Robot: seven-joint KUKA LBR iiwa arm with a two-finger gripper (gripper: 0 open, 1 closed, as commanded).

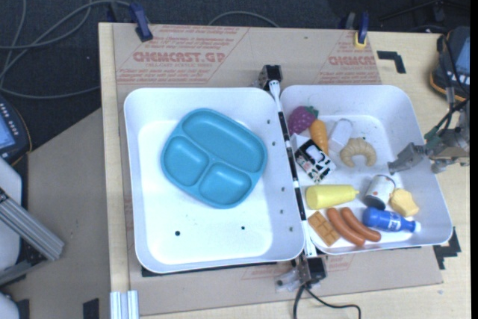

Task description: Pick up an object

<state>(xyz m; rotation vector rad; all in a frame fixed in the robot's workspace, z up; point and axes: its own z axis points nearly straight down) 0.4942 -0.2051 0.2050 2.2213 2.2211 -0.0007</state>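
Dark carpet with loose cables surrounds the tabletop (112,123), a pale board with red lettering that carries two shallow white bins side by side.

Left bin (142,235): holds a blue three-compartment plate (214,157), set toward the upper middle. White floor is open below the plate and along the bin's left wall.

Right bin (388,97): crowded in its lower and left portions. Along the shared rim lie a purple grape bunch (302,118), an orange carrot (320,135) just beside it, and a black-and-white printed item (312,160) below them. A croissant (358,152) sits near the middle, with a pale, indistinct item just above and left of it. Lower down are a yellow corn-like piece (330,196), a small metal cup (378,190), a yellow lump (404,202), a blue bottle (388,220), two sausages (352,225) and a waffle piece (323,228), lying close together or touching. The upper right corner of this bin is bare.

Gripper (407,158): reaches in over the right wall of the right bin and hangs above the open floor right of the croissant and above the cup. Whether the jaws are released or clenched cannot be told from this angle. Nothing is seen between them. The nearest objects are the croissant, the cup and the yellow lump.
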